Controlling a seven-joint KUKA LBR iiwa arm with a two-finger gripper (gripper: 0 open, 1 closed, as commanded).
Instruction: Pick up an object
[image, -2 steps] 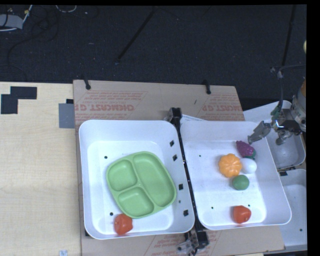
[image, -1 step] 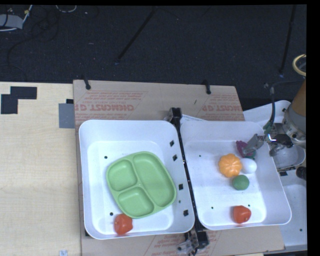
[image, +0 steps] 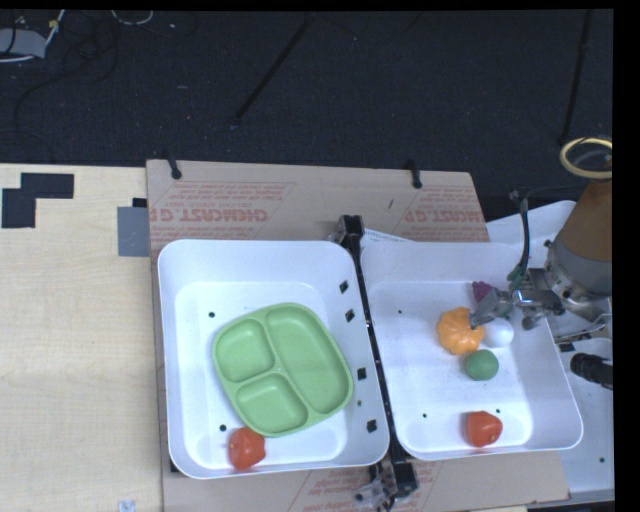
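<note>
We see the arm (image: 590, 235) coming in from the right, orange band up top, gripper (image: 505, 308) low over the right bin (image: 420, 420) near its far right side. Can't tell how far the pincer is open or whether it has hold of anything, too small/blurry. Just beside the tip: small white obj (image: 498, 334) and a purple bit (image: 483, 292). Orange obj (image: 459, 331) sits left of the white one, green ball (image: 481, 365) just below it, red obj (image: 483, 428) well apart near the front edge. Left bin (image: 190, 300): green 3-compartment tray (image: 282, 369) lying tilted, red obj no. 2 (image: 246, 447) at the front, just beside the tray corner
</note>
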